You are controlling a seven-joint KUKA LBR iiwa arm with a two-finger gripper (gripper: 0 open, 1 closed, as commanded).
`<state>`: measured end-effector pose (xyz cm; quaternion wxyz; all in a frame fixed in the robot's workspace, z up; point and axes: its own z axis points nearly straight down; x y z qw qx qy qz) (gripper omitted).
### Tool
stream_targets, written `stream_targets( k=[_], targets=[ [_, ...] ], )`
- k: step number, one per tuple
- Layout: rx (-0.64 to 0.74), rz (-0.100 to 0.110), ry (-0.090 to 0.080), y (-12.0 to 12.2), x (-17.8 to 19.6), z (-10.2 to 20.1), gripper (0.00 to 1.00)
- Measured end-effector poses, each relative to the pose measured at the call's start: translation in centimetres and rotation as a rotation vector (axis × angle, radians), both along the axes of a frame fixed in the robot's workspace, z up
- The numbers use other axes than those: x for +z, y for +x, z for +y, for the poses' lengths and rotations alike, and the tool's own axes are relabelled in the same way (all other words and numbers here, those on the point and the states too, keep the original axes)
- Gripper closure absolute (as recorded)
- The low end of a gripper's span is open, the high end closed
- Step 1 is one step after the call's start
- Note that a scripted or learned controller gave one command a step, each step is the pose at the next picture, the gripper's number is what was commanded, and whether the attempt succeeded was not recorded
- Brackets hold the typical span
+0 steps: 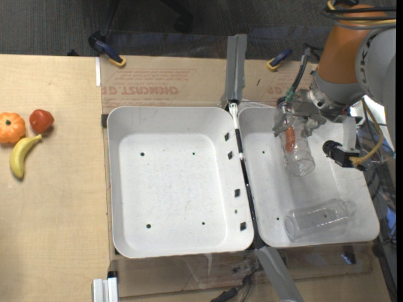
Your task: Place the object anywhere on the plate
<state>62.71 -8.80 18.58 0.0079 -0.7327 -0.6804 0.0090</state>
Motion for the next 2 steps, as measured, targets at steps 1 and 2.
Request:
stream_targets(
  k=[1,2],
  targets=[
    [-0.019,-0.020,-0.001,-4.9,0.4,4.6,1.00],
    [-0.037,-0.019,-0.001,-6.6,0.4,8.8,1.00]
  ],
)
